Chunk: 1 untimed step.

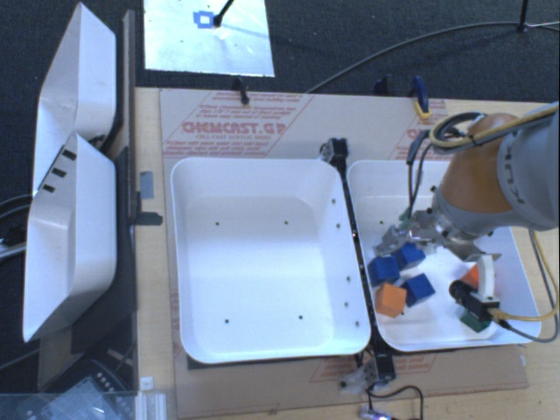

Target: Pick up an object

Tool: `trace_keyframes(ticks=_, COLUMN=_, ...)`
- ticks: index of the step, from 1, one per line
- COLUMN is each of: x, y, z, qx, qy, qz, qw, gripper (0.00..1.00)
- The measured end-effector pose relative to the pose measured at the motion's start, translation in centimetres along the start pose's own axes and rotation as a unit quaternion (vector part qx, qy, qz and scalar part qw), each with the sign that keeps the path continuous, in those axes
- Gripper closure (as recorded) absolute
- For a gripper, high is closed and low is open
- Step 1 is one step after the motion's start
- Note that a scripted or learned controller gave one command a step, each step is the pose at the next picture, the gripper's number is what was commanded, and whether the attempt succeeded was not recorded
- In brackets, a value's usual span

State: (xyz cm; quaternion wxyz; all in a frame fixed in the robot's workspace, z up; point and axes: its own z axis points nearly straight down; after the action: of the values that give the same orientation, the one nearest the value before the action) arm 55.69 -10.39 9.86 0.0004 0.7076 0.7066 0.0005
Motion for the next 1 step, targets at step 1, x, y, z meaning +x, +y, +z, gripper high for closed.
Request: trace_keyframes(ticks=1, x=0.06, y=0.05, z=-0.97, qx=0.0, qy=0.0, qz=-0.001, qw=1.0, gripper=1.0)
